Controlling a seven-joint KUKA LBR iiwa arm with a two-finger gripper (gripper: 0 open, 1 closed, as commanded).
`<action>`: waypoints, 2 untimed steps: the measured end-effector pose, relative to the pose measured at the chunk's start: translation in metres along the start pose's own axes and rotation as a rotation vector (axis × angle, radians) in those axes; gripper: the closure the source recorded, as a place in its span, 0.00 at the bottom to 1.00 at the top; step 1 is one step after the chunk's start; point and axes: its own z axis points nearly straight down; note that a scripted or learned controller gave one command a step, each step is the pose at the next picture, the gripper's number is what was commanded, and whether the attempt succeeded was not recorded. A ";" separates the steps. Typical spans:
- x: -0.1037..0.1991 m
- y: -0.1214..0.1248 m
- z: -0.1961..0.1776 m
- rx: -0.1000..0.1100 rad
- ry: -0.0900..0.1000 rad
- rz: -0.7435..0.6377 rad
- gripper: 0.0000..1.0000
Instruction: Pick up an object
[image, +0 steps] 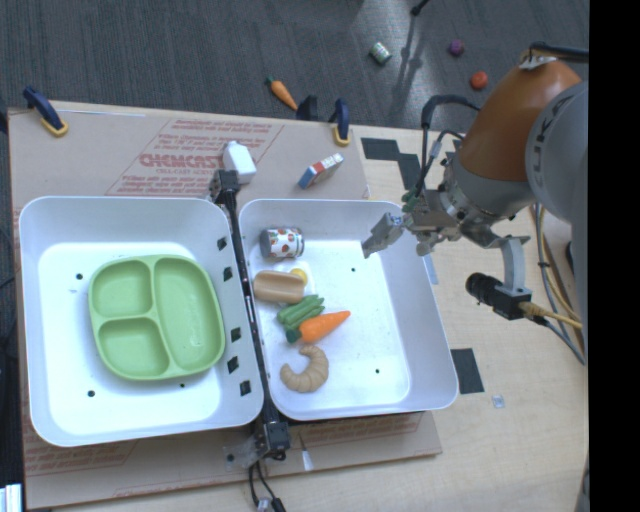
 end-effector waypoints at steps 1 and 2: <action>0.035 -0.045 0.116 0.002 0.001 -0.001 0.00; 0.052 -0.102 0.153 -0.001 0.001 -0.002 0.00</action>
